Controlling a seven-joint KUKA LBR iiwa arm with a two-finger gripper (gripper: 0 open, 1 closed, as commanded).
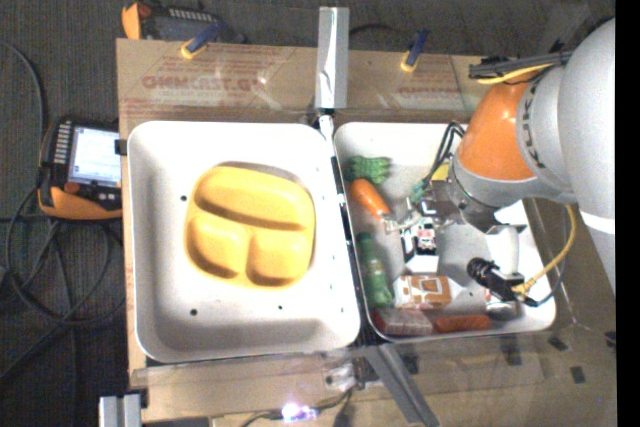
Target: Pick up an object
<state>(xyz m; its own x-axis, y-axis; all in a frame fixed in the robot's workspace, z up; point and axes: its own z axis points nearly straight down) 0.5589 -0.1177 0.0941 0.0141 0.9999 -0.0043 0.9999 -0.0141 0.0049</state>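
Gripper (418, 231) hangs low over the right bin (535, 320); its finger state is unclear. Beside it, near the bin's left wall, the carrot (369, 198) lies diagonally, green top toward the far-left corner.

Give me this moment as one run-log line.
end effector: low in right bin, near carrot | grasp: unconfirmed | left bin: yellow tray | task: not yet done

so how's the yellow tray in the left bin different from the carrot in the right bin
The yellow tray is broad, flat and divided into compartments; the carrot is slim and tapered with a green top. The tray lies alone in the left bin; the carrot lies among other items in the right bin. Both look like toy plastic.
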